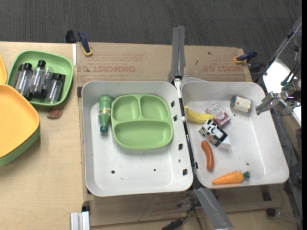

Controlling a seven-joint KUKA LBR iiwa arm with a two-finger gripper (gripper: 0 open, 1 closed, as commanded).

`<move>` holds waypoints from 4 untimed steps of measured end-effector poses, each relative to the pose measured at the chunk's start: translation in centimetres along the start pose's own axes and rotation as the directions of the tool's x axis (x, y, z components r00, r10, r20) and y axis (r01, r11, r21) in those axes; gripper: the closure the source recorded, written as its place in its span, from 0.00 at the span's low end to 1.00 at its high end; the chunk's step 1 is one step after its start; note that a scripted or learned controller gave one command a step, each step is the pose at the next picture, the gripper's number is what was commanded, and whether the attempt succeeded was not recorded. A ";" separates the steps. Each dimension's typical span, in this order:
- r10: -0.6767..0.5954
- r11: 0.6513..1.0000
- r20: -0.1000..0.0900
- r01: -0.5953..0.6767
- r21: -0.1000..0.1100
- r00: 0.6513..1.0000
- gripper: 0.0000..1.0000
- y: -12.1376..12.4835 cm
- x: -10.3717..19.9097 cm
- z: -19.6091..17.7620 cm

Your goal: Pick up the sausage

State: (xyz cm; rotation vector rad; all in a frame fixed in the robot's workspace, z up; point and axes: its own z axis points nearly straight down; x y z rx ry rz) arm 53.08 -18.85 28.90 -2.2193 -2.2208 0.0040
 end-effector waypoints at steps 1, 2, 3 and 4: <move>0.004 1.000 -0.001 -0.004 0.000 1.000 0.00 -4.3 -3.4 5.8; 0.000 1.000 -0.001 0.000 -0.001 1.000 0.00 -2.8 -1.6 19.8; 0.415 0.910 -0.001 -0.415 0.003 0.910 0.00 -5.4 8.1 19.9; 0.419 0.908 0.000 -0.419 0.004 0.908 1.00 -5.4 8.0 19.1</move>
